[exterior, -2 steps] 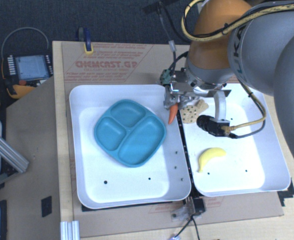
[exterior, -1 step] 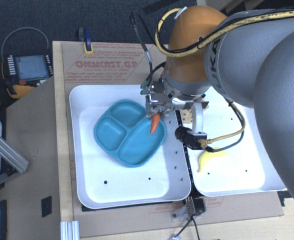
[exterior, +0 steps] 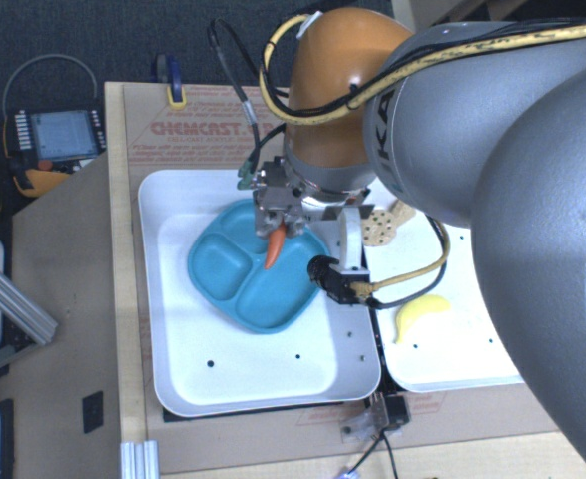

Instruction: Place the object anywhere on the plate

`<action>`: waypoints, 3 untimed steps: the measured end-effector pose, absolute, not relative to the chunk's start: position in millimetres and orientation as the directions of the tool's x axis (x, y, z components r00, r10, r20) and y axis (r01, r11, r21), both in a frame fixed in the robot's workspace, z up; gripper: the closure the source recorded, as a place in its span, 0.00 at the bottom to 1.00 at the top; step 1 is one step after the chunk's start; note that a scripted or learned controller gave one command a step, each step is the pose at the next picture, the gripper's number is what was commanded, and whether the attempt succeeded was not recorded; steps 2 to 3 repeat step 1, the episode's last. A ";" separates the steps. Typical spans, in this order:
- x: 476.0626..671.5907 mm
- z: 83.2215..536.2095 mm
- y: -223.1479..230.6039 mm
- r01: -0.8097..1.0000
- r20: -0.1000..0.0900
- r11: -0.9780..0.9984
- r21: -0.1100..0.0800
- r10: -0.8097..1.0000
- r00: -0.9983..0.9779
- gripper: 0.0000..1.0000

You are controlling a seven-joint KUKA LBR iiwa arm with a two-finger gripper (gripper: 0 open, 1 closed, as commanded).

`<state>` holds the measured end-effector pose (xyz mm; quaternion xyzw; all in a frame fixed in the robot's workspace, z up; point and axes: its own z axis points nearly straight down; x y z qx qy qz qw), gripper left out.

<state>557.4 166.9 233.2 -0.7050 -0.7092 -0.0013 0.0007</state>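
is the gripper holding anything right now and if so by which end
Yes: the gripper holds an orange carrot by its upper end, tip hanging down over the blue plate.

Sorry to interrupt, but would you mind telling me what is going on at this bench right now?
The grey arm has reached in over the left bin, and its gripper sits just above the blue divided plate. A small orange carrot-like object hangs at the fingertips, apparently pinched between them, its tip over the plate. A yellow banana-like piece and a tan holed piece lie in the right bin.
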 end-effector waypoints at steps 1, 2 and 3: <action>558.2 232.8 163.4 1.000 0.000 0.001 0.000 1.000 -0.001 0.00; 558.2 232.8 163.4 1.000 0.000 0.001 0.000 1.000 -0.001 0.00; 558.2 232.8 163.4 1.000 0.000 0.001 0.000 1.000 -0.001 0.00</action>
